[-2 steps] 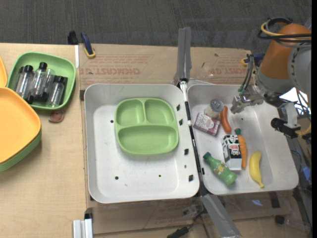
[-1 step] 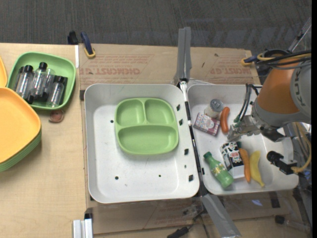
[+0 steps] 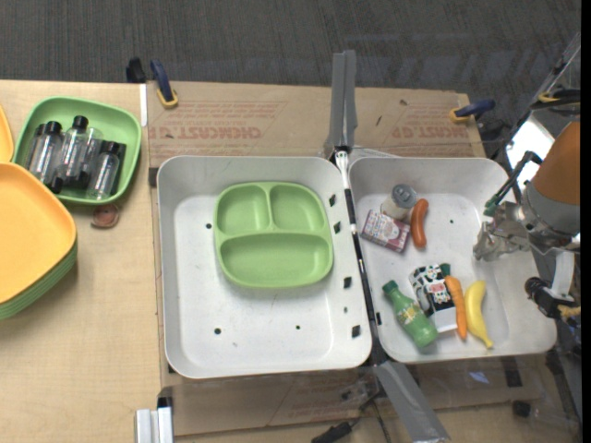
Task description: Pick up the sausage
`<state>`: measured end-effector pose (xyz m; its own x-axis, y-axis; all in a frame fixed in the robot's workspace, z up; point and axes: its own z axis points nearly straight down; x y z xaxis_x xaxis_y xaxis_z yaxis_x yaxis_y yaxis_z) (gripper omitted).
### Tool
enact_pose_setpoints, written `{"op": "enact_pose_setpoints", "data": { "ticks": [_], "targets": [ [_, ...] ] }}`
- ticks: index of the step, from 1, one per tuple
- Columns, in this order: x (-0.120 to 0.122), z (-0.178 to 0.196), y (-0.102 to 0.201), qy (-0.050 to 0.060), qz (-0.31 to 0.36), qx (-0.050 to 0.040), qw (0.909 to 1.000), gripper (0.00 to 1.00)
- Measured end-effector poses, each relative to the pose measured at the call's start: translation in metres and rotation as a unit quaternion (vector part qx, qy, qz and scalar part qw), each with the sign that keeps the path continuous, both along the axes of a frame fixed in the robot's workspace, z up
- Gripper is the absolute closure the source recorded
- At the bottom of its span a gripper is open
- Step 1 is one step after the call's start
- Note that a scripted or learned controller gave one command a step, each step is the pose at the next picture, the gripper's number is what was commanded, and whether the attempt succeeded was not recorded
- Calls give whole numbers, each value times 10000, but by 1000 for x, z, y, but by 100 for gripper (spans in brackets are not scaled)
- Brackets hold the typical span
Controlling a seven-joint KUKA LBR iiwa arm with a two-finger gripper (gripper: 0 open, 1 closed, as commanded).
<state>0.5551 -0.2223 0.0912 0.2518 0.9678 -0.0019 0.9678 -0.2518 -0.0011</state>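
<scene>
On the far left of the table (image 3: 83, 358) a stack of orange plates (image 3: 32, 238) lies beside a small green tray of dark-capped bottles (image 3: 78, 150). The left white bin (image 3: 185, 340) carries a green three-compartment plastic plate (image 3: 273, 233). In the right white bin (image 3: 517, 344) the orange-red sausage (image 3: 420, 222) lies in the far left part, roughly lengthwise, just right of a pink and white packet (image 3: 386, 231) and just beside a small grey round lid (image 3: 402, 195). Nearer sit a green plastic bottle (image 3: 411, 314), a black and white carton (image 3: 430, 287), an orange carrot (image 3: 458, 307) and a yellow banana (image 3: 476, 312).

The gripper (image 3: 494, 241) hangs at the right edge of that bin, well apart from the sausage. Its metal fingers look bunched and point down, with nothing between them, though how far they are spread I cannot tell. I judge the task at its approach step, with no grasp made. The next move calls for travel leftward over the bin, alignment across the sausage's narrow width, and a descent that avoids the packet and the lid, which crowd it on its left
</scene>
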Motion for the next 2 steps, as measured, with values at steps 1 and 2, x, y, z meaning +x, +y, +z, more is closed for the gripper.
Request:
{"op": "enact_pose_setpoints", "data": {
  "ticks": [1, 2],
  "targets": [
    [83, 32, 41, -7, 547, -2, 9985, 100],
    [26, 0, 35, 3, 1521, 10, 9884, 100]
  ]
}}
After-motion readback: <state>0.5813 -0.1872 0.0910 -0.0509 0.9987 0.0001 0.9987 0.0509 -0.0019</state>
